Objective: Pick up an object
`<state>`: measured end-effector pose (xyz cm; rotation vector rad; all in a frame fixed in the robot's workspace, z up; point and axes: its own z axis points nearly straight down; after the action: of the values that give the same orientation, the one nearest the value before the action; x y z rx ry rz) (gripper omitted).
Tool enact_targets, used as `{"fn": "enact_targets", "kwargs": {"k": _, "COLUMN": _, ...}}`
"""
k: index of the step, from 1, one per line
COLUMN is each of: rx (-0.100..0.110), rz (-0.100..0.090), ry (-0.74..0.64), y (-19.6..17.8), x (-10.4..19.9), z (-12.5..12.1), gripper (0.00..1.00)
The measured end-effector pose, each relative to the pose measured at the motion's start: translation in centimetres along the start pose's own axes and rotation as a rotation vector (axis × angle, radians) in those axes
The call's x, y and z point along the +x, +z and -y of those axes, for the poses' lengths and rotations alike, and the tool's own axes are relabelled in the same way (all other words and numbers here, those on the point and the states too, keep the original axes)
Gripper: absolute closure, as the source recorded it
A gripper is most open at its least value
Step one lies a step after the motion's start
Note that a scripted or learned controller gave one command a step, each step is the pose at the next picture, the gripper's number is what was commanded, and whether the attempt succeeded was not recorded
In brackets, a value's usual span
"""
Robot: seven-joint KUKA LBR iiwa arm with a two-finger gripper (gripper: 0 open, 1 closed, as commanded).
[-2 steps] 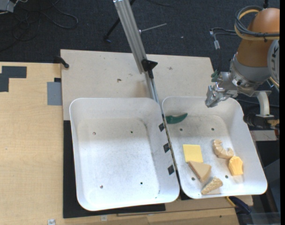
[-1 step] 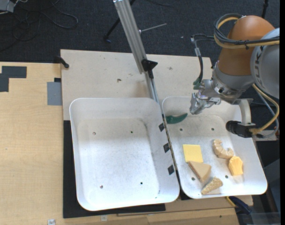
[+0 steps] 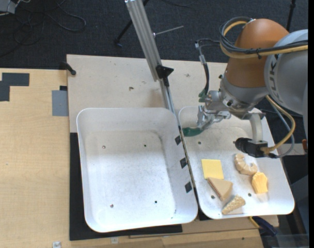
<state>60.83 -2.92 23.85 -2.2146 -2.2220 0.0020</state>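
Note:
My gripper (image 3: 204, 121) hangs over the back left corner of the right bin (image 3: 281, 206), pointing down and to the left. A small dark green object (image 3: 191, 132) lies right at its tip, next to the divider between the bins; whether it is gripped or just lying there is unclear. Nearer the front of the same bin lie a flat yellow square (image 3: 213, 168), a tan wedge (image 3: 221, 188), a pale crusty piece (image 3: 233, 205), a beige lumpy piece (image 3: 246, 164) and an orange-yellow chunk (image 3: 260, 182).
The left bin (image 3: 90, 133) sits beside the right one, sharing a divider with black clips (image 3: 183, 161). A slanted metal rail (image 3: 146, 40) rises behind the bins. A black fitting with cables (image 3: 251, 146) hangs from the arm over the right bin.

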Motion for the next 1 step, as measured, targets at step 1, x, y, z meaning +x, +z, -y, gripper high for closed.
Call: {"fn": "enact_targets", "kwargs": {"k": 1, "rx": 0.001, "rz": 0.000, "ry": -0.001, "y": -0.29, "x": 4.64, "z": 0.90, "gripper": 1.00}}
